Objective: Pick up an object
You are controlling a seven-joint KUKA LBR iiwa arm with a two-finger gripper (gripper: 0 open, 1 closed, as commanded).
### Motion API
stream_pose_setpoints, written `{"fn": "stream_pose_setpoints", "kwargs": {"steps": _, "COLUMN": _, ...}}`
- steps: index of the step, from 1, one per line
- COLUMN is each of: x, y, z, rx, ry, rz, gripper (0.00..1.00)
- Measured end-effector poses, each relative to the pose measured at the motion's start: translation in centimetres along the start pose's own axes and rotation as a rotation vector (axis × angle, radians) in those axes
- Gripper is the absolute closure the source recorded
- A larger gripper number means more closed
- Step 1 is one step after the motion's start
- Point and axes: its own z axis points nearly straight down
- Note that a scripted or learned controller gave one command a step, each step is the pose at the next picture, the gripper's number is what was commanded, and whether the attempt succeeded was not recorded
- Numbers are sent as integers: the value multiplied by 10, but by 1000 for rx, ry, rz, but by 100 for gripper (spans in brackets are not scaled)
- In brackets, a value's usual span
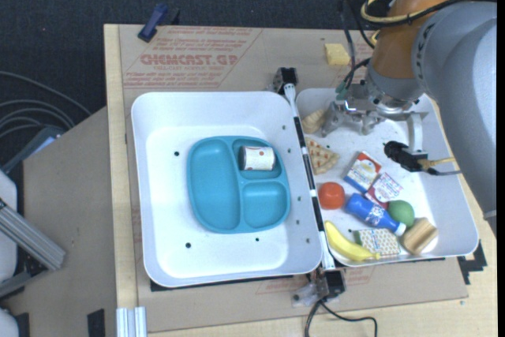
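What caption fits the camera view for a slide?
KUKA arm's gripper lowered into the right bin of toy food; a can lies in the blue tray.

Two white bins: the left bin (pixel 158 249) and the right bin (pixel 454 237). One blue divided tray (pixel 225 197), holding one small can (pixel 258 159). In the right bin: one banana (pixel 346 244), one tomato (pixel 332 195), one lime (pixel 401 211), one blue bottle (pixel 372 214), one waffle piece (pixel 321 155), one red-and-white carton (pixel 361 171).
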Motion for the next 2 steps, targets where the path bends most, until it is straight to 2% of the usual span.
{"fn": "stream_pose_setpoints", "kwargs": {"steps": 2, "x": 0, "y": 0, "z": 0, "rx": 0, "ry": 0, "rz": 1, "gripper": 0}}
